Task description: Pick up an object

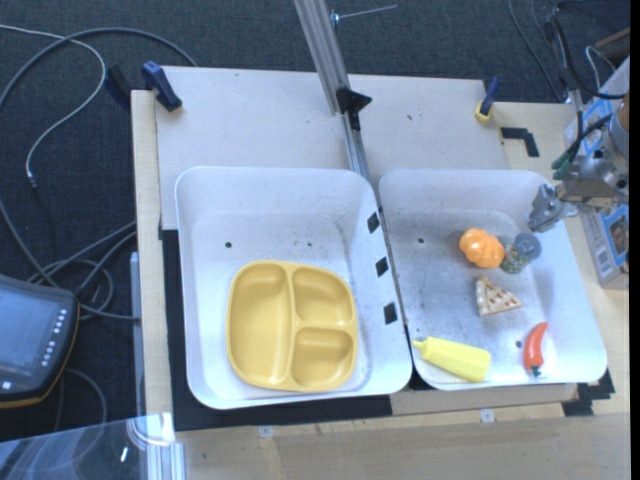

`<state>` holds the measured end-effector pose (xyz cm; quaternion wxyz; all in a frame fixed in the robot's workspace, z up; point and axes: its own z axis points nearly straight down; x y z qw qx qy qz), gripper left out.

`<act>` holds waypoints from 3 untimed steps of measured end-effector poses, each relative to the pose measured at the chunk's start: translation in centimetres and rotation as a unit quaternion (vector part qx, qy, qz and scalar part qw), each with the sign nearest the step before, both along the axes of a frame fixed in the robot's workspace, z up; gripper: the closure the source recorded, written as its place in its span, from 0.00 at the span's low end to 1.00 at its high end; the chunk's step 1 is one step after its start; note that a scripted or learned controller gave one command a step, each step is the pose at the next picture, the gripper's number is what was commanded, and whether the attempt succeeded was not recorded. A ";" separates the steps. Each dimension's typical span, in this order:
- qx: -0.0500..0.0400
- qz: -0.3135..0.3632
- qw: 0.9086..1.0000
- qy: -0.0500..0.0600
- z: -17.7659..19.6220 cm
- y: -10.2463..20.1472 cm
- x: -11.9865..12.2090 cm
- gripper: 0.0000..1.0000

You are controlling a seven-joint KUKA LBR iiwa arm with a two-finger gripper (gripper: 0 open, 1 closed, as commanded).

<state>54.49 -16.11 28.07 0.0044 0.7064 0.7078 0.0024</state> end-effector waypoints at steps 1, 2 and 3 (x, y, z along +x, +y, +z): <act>0.003 0.001 1.000 0.006 -0.9 4.6 -1.4 1.00; 0.003 0.003 1.000 0.006 -1.5 10.4 -1.0 1.00; 0.003 0.002 1.000 0.006 -1.8 14.7 -1.6 1.00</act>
